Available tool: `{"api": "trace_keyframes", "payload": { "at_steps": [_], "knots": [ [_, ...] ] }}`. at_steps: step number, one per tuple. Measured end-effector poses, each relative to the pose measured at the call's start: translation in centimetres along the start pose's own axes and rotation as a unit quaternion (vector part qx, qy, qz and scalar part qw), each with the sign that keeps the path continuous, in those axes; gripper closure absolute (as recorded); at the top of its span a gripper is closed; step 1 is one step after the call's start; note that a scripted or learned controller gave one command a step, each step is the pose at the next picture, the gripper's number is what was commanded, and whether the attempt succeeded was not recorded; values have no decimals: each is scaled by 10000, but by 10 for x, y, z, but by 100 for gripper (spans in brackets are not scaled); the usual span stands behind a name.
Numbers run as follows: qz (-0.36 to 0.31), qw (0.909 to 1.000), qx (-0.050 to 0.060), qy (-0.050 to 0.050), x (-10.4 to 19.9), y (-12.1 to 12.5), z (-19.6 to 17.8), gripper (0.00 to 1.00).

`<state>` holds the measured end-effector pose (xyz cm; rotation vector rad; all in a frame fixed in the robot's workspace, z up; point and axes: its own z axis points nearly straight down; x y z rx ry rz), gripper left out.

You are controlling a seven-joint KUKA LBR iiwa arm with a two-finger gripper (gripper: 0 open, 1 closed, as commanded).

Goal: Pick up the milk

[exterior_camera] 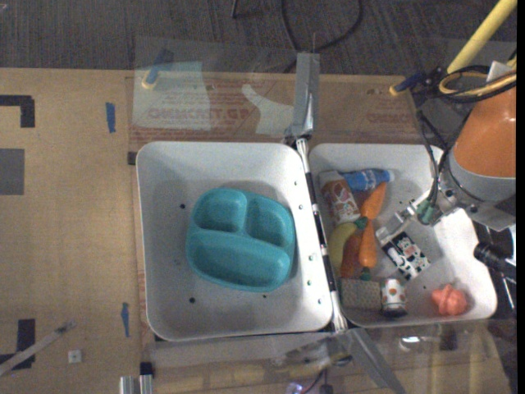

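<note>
The milk (408, 256) is a small carton with black and white cow patches. It lies tilted on the floor of the right bin (472, 257), near the middle. My gripper (399, 226) reaches in from the right under the grey wrist and orange band. It hangs just above the carton's upper left end. Whether it touches the carton I cannot tell.
Left of the milk lie two orange carrots (368, 249), a yellow fruit (342, 240), a brown can (339, 201) and a blue bottle (367, 177). A small can (394, 295) and a pink toy (449, 300) sit at the front. The left bin holds a teal divided plate (240, 239).
</note>
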<state>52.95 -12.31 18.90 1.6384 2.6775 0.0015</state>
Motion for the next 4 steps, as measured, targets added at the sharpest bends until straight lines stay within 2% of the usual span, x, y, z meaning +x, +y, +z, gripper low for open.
{"api": "trace_keyframes", "payload": {
  "at_steps": [1,2,3,4],
  "knots": [
    [321,9995,-27,-28,-46,-46,100,0],
    [344,9994,-43,-35,-48,-47,90,100],
    [587,9983,5,-1,-25,-67,-11,100],
    [1366,9906,16,13,-11,-62,-2,100]
  ]
}}
